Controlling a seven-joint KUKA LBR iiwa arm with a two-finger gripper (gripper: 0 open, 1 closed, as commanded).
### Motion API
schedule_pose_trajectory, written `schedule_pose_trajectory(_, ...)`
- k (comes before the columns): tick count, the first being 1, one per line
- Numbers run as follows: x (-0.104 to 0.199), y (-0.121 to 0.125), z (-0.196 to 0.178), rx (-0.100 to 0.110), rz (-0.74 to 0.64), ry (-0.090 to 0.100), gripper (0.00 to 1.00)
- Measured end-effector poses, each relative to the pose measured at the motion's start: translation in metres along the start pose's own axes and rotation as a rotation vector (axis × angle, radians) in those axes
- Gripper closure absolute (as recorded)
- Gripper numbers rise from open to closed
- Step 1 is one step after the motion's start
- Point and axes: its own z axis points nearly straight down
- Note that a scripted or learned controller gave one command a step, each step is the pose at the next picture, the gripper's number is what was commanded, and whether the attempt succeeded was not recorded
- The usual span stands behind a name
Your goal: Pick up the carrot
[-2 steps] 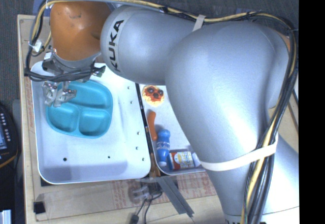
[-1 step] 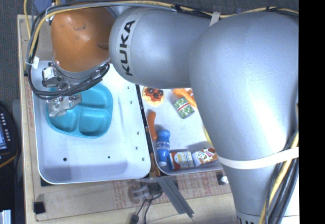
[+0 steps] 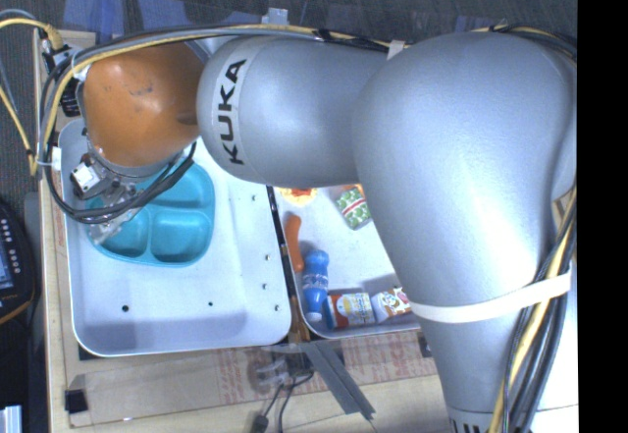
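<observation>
The carrot (image 3: 291, 237) is a thin orange stick lying along the left wall of the right bin (image 3: 339, 331), just above a blue bottle (image 3: 314, 290). The grey arm (image 3: 392, 127) stretches across the view from the right, and its orange band (image 3: 137, 107) hangs over the far left part of the left bin (image 3: 157, 323). My gripper (image 3: 103, 193) points down under that band, over the left end of a blue divided tray (image 3: 177, 220). It is well to the left of the carrot, and the wrist and cables hide most of it.
In the right bin lie a green can (image 3: 354, 207), a red-and-white bottle (image 3: 368, 305) and a small orange item (image 3: 297, 193) by the arm's edge. Yellow and black cables (image 3: 39, 127) loop around the wrist. The arm covers most of the right bin.
</observation>
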Motion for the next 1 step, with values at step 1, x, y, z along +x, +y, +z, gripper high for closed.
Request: schedule_pose_trajectory(1,0.0208,-0.0484,0.0057,-0.015,0.11,-0.007,1.0)
